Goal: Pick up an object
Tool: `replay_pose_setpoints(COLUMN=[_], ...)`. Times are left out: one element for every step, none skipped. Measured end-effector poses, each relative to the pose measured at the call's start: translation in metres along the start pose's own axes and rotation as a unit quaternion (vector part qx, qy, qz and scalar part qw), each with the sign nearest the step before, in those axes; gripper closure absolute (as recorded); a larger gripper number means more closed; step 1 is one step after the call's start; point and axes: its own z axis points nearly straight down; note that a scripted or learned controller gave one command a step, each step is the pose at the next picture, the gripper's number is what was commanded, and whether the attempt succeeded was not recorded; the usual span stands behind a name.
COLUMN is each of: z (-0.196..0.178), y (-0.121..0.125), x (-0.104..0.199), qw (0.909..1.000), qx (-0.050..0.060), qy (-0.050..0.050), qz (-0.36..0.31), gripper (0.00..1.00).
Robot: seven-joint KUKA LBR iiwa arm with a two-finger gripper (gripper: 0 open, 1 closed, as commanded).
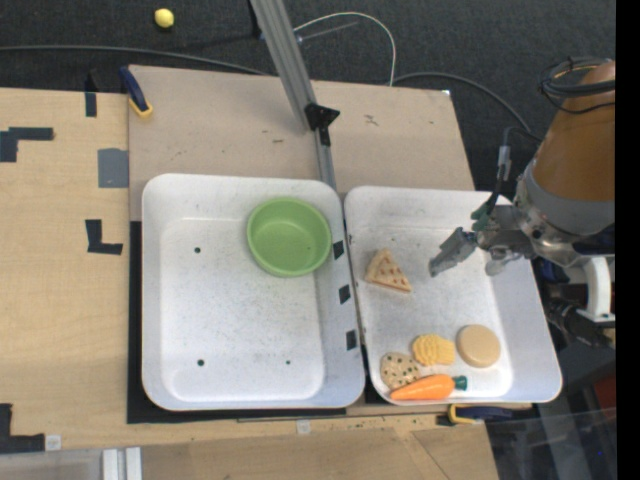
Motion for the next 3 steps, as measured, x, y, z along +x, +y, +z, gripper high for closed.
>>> replay_pose_setpoints(z=[0.0, 0.06, 0.11], y=[0.0, 0.0, 0.002], x=[0.0, -0.008, 0.002], qw=[1.0, 1.0, 1.0], qx=[0.0, 0.004, 0.004], qy=[0.0, 0.0, 0.001], qz=[0.0, 0.001, 0.0], gripper=[0.0, 0.0, 0.0])
